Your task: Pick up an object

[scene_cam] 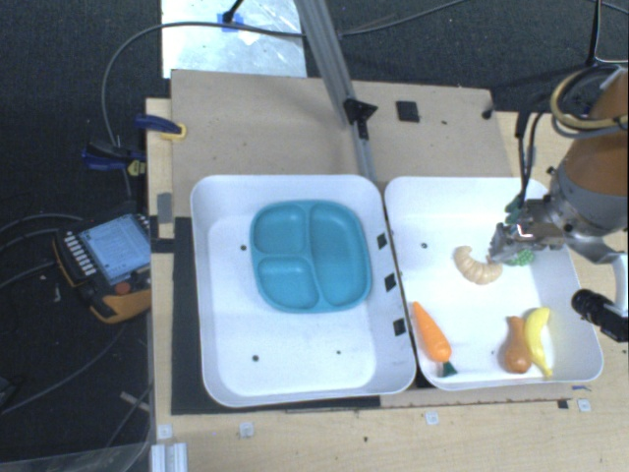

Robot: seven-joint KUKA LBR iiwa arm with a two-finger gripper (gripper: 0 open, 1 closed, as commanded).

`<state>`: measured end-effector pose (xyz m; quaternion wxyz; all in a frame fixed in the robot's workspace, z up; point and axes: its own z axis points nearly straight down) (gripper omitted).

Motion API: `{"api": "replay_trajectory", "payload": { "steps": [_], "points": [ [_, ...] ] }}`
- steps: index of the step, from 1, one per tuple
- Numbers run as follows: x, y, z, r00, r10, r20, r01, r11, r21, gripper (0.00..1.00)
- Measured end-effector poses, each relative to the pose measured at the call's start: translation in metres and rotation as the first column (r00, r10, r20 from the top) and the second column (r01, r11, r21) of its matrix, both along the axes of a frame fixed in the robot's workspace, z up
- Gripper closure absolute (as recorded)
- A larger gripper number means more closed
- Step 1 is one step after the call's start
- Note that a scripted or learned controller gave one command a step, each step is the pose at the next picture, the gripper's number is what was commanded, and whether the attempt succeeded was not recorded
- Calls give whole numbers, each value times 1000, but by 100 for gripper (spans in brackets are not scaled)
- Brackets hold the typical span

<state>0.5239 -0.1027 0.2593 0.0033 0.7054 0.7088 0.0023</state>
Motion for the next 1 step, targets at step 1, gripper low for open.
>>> {"api": "replay_trajectory", "payload": {
  "steps": [1],
  "points": [
    [28, 43, -12, 1000, 4, -5, -4, 1000, 2, 100]
  ]
}}
